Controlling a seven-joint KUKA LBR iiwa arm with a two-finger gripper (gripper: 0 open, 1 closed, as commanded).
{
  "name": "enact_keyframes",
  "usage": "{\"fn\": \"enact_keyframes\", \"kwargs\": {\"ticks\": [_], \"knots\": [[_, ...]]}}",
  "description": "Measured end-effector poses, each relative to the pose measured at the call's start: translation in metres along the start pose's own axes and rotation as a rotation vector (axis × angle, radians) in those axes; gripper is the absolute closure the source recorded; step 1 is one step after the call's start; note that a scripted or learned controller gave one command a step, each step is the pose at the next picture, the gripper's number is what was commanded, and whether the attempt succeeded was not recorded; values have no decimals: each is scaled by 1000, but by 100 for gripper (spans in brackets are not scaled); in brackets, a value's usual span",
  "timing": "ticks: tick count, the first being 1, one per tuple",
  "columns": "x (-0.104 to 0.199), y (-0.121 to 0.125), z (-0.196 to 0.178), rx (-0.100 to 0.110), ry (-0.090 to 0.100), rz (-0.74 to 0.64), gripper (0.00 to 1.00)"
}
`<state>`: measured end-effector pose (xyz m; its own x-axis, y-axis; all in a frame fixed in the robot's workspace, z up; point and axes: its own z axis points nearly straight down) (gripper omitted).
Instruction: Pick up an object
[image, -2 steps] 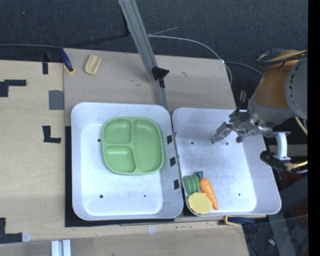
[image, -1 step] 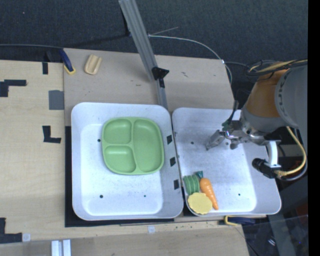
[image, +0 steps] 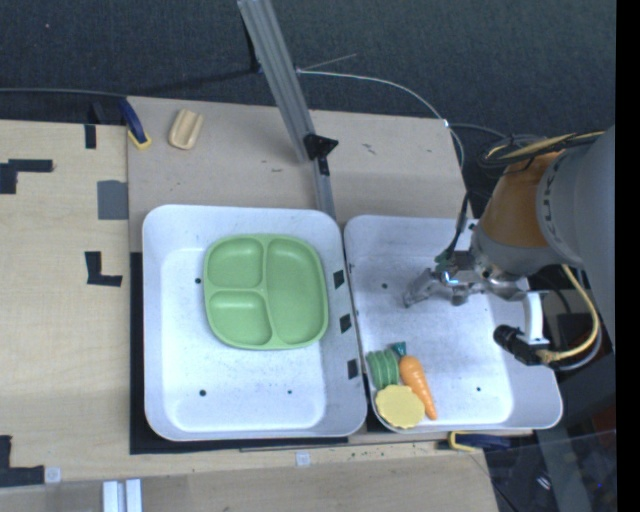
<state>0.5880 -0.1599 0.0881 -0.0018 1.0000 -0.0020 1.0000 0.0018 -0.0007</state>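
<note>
While side by side, white bins (image: 160, 300).

light: even, fairly bright overhead, bins (image: 250, 420) a bit washed out
shadows: soft, faint
sharpness: kinda grainy, low-res, edges dim

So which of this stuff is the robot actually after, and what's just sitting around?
Likely part of the job (things it could pick up, plus its tool):
- pincer, over the right bin
- toy carrot
- yellow piece
- green piece
- green divided plate, in the left bin

Just lying about:
- tan block on the bench
- clamp
</note>
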Motion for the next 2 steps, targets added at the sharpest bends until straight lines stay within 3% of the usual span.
{"fn": "enact_keyframes", "kwargs": {"ticks": [1,2], "knots": [[1,0,-10,1,1,-1,100],[2,-3,-53,-3,2,1,100]]}}
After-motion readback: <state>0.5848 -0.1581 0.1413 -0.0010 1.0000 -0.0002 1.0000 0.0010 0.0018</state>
